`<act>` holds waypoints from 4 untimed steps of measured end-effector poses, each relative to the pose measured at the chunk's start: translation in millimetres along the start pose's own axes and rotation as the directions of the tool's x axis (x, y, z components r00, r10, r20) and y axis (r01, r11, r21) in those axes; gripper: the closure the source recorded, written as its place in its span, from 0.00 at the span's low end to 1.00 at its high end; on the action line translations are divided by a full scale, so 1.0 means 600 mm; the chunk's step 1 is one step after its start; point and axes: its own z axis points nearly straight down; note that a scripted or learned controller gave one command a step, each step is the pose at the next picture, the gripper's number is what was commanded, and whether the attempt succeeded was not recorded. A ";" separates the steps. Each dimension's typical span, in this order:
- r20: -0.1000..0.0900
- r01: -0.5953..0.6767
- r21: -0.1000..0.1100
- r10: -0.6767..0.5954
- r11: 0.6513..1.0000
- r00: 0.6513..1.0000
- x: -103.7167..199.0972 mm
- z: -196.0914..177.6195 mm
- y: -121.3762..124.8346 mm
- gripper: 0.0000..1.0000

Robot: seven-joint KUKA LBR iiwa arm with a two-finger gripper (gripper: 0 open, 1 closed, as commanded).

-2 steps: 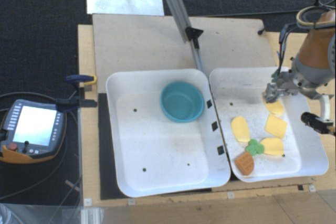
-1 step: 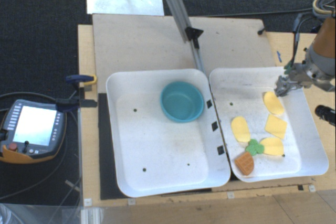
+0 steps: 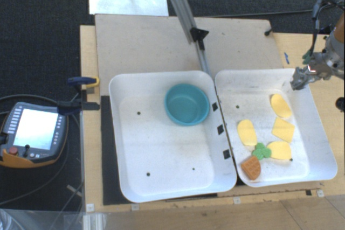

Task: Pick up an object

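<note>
Gripper [image 3: 299,82] hangs at upper right over right bin's [image 3: 318,169] rim; finger state cannot be determined. Dark carpet [image 3: 43,19] surrounds bench [image 3: 237,46].

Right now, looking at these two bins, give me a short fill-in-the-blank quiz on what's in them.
1. The blue bowl sits in the ____ bin.
2. Most of the pieces in the right bin are ____ in color.
3. The green piece lies beside the ____ piece.
4. The gripper hovers over the right bin's far ____ corner.

Missing words: left; yellow; orange; right
</note>
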 end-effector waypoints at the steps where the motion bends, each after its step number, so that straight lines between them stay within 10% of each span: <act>1: -0.002 0.003 0.004 -0.003 1.000 1.000 0.077 -0.005 -0.039 1.00; 4: -0.003 0.004 0.006 -0.004 1.000 1.000 0.341 0.027 -0.119 1.00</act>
